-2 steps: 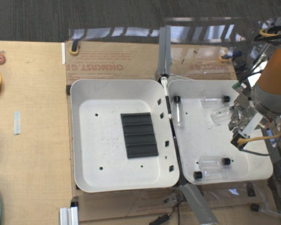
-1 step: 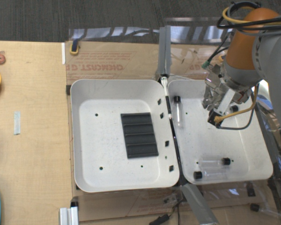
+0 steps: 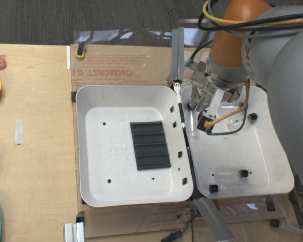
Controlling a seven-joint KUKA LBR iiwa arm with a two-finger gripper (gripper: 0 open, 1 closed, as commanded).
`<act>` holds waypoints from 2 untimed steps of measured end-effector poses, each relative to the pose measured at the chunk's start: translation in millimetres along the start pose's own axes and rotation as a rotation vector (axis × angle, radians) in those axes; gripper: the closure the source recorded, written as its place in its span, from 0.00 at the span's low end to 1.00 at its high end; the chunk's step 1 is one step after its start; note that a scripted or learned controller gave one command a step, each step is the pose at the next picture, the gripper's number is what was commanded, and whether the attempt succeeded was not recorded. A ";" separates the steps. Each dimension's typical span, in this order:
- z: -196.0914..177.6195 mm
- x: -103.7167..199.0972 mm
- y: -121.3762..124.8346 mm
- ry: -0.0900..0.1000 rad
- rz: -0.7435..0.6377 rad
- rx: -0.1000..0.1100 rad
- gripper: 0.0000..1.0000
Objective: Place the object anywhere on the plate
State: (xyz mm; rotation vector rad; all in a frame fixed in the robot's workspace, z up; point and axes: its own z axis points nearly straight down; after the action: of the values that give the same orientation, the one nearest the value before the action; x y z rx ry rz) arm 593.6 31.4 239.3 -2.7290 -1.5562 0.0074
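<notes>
While the arm (image 3: 278,54) reaches in from the right, I see its orange band high over the far end of the right bin (image 3: 272,155). The wrist is bent down towards that bin's far left corner. The gripper (image 3: 198,107) hangs there, just beside the wall shared with the left bin (image 3: 82,135), with a yellow cable (image 3: 227,119) looping under it. From this angle I cannot tell whether it is open or closed, and I see nothing in its grasp.

The object (image 3: 227,179) is a slim clear tube with dark ends. It lies flat near the near edge of the right bin, well apart from the gripper. The plate (image 3: 150,145), a black ribbed rectangle, lies in the middle of the left bin.
</notes>
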 end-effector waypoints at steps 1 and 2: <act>50.1 35.5 -47.7 -0.002 -0.004 0.002 1.00; -39.9 48.2 -58.7 -0.001 0.166 -0.001 1.00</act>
State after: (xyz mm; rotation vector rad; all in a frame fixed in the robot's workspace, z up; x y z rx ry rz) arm 567.8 102.8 279.2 -2.8500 -1.3250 0.0075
